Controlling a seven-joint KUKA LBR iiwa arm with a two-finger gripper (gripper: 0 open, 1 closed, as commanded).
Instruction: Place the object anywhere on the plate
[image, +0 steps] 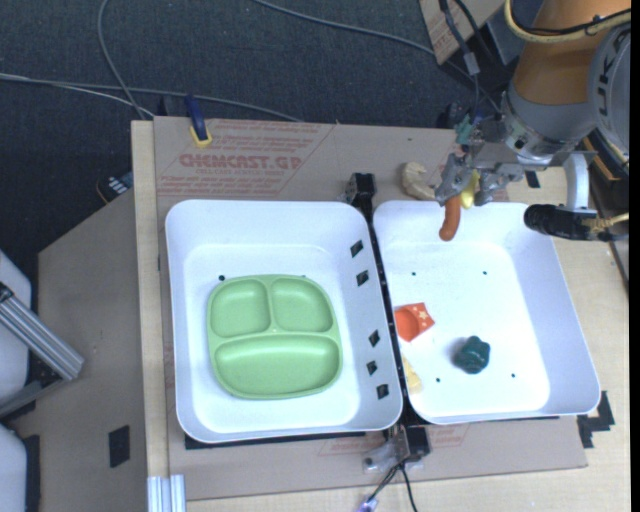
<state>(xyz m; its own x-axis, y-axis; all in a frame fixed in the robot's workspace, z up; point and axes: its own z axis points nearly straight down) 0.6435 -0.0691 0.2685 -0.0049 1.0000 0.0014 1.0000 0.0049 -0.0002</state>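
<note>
One small orange sausage-shaped object (451, 219) hangs upright from the tool (466, 190), over the far edge of the right bin (560, 330). Its upper end sits between the fingers, which look closed on it, while most of its length dangles free below. It appears lifted clear of the bin floor, though the slanted view makes the height hard to judge.

Lying in the right bin are a red square piece (413, 320), a dark green lump (472, 354) and a small yellowish scrap (412, 379) near the divider. A pale object (417, 178) rests on the counter (260, 155) just beyond the bins, close beside the tool.

In the left bin (190, 300) lies the green plate (273, 335), with three compartments, well apart from the orange object and on the other side of the black divider (372, 300) where the bins meet.

Judging from this, the carry across is the risky part. The grip is at the very tip of a long, likely smooth thing, so a quick sideways move could swing it and let it slip out over the right bin or onto the divider. If the arm travels low, the dangling end could catch the raised bin rims at the divider. Released from too high, a rounded piece may roll off the shallow plate onto the bin floor.
</note>
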